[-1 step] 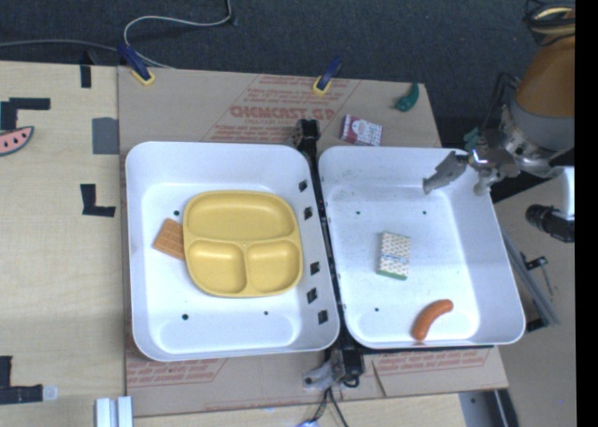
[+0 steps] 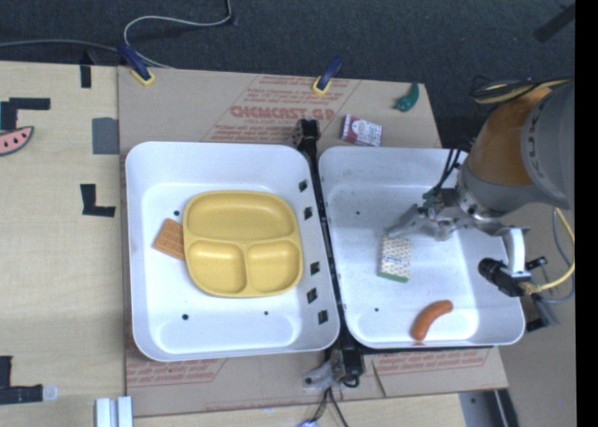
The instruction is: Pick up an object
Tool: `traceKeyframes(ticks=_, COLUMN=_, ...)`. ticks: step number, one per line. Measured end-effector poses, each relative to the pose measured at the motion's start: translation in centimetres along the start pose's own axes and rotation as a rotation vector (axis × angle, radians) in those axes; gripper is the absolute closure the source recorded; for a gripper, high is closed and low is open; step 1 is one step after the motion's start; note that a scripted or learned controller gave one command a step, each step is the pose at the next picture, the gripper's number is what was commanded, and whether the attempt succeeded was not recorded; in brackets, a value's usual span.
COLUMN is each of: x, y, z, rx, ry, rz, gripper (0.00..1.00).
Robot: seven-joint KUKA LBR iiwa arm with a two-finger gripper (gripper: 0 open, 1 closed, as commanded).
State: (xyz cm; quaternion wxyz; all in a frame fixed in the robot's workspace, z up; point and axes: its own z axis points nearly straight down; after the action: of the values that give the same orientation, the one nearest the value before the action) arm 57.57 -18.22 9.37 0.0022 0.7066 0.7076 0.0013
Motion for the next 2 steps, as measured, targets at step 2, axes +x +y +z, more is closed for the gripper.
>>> traceKeyframes(ticks=2, x=8.8, y=-2.5, z=0.4, rx=-0.007, ry=0.000, rz=0.002, gripper=0.00)
